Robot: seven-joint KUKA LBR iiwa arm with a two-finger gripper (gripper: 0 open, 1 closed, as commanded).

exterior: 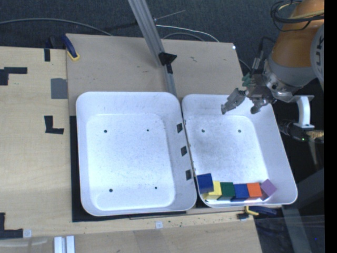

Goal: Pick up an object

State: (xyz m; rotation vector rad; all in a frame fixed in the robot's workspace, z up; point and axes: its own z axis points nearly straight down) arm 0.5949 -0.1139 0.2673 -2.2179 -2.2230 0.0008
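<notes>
Several small blocks lie in a row along the near wall of the right bin: a blue block on a yellow one, then a green block, another blue block, an orange block and a purple block. My gripper hangs over the far right corner of that bin, well away from the blocks. Its two fingers stand apart with nothing between them.
The left bin sits beside the right one, joined by dark clips along the shared wall. A slanted metal pole rises behind the bins. Tape marks dot the wooden bench at left.
</notes>
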